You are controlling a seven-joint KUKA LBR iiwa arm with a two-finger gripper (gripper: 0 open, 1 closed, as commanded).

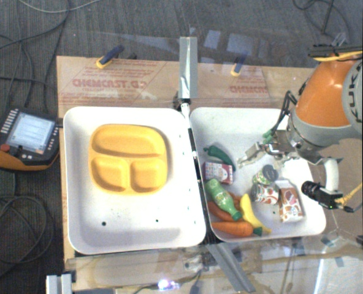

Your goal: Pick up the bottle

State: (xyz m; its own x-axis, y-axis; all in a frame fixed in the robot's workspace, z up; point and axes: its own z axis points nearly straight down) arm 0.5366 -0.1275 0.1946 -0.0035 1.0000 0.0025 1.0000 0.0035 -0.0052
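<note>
- Dark carpet strewn with cables surrounds the worktop point(77, 84), whose brown board carries two white bins divided by a grey rail point(187, 66); that rail serves as landmark below.
- Far left of the rail, off the board, a teach pendant point(25, 136) lies on the floor.
- Just left of the rail, the left bin point(77, 225) holds a yellow compartment tray point(130, 158).
- Just right of the rail, the right bin point(230, 118) is crowded. Near its left wall lies the bottle point(223, 199), green with a pale cap, on its side, resting on two carrots point(230, 225) and touching a banana point(250, 212); a small purple carton point(219, 171) and a green pepper point(217, 153) sit just above it.
- Further right of the rail lie a can point(266, 195) and a red-and-white carton point(290, 204).
- Furthest right, the end effector point(264, 150) hovers over the bin's upper middle, apart from the bottle; whether it is released or clenched cannot be told.
- Judging by looks, the bottle is light, smooth plastic, likely slippery and prone to rolling. Its mid-body, across the narrow width, seems the best place to grasp, clear of the banana.
</note>
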